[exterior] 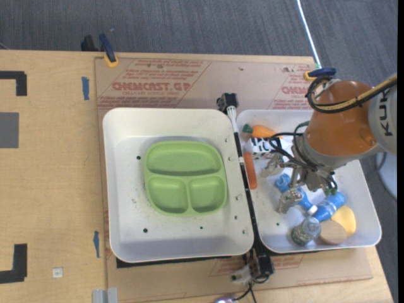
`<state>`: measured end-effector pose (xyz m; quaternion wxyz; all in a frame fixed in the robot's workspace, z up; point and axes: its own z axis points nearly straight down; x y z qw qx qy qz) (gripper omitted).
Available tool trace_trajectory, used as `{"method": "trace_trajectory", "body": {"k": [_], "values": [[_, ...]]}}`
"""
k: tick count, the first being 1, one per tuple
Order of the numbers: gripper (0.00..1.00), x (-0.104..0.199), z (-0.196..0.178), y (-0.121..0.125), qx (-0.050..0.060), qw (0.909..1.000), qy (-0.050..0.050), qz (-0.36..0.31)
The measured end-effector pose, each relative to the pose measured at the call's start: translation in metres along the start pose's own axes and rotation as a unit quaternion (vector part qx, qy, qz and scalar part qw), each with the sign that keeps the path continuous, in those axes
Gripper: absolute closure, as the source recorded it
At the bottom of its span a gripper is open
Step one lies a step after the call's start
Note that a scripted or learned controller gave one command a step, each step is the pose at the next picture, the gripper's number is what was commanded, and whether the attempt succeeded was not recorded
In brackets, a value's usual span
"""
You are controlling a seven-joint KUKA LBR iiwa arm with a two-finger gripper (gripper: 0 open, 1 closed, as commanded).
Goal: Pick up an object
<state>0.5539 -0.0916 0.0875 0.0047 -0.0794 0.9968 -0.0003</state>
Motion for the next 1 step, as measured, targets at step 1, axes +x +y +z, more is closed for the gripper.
{"method": "trace_trajectory", "body": {"k": [1], "values": [[0.00,-0.0542,0.0011,-0.0172,-0.001,0.9507,0.010,0.310]]}}
